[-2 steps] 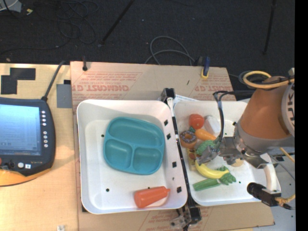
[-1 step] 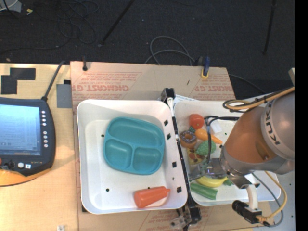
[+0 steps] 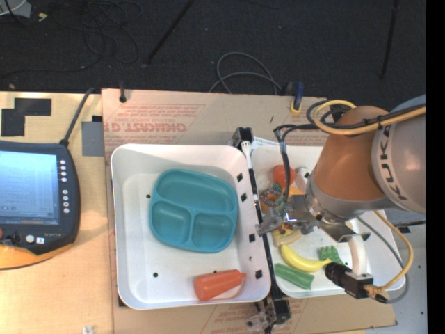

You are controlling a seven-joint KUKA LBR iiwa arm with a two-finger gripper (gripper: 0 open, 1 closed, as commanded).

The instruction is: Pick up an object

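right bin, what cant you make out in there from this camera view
- Claw: its fingers are a dark blur under the wrist, so open or shut is unclear.
- Right bin middle: covered by the arm.
- Small clutter by the divider: too small to identify.
- Orange object: partly behind cables.

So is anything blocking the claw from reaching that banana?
Nothing visible lies between them. The gripper is low in the right bin, just above the banana, with small items crowded close around it.
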